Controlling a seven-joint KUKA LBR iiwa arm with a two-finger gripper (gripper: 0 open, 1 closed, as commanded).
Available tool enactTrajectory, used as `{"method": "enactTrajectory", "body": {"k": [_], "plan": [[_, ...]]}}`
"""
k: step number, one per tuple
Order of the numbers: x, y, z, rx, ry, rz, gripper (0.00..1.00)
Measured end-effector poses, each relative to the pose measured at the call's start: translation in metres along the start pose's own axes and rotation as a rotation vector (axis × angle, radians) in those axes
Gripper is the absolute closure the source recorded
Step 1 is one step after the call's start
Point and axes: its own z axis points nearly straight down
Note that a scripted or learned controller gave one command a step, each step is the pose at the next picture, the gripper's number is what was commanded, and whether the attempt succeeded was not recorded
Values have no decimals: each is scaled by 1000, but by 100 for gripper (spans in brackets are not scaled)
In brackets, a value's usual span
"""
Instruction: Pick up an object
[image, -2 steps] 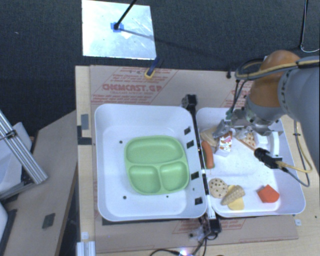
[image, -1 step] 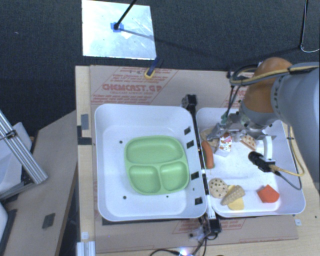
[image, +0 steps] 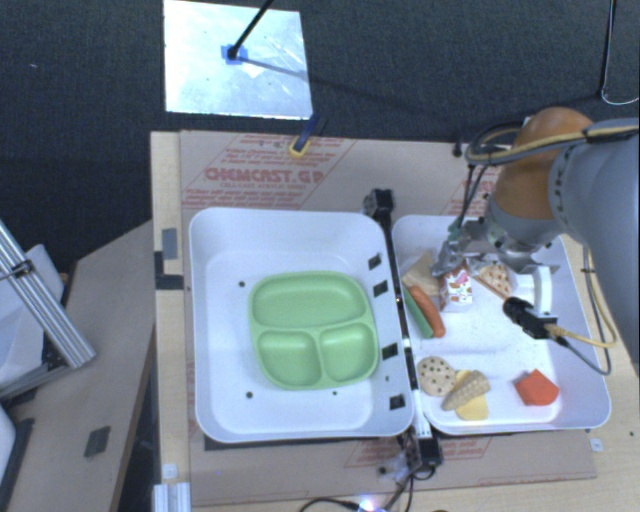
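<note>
The right bin (image: 570, 410) holds several toy foods. My gripper (image: 453, 258) reaches down into its far left part, right above a small white and red carton (image: 459, 291). Whether the carton is gripped cannot be made out. A tan wedge (image: 420, 272) lies just left of the gripper. An orange and green carrot (image: 425, 311) lies beside the carton. A pizza slice (image: 494, 278) sits to the carton's right.
Near the right bin's front lie a cookie (image: 435, 374), a tan bread piece (image: 467, 388) on a yellow piece (image: 474, 408), and an orange block (image: 538, 388). The left bin (image: 220, 250) holds a green divided plate (image: 308, 328). A ridge with black clips (image: 392, 300) separates the bins.
</note>
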Motion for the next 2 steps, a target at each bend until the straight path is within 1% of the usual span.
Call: {"method": "enactTrajectory", "body": {"k": [1,2], "plan": [[3,4,-65,8,4,-5,100],[3,6,-119,8,4,-6,100]]}}
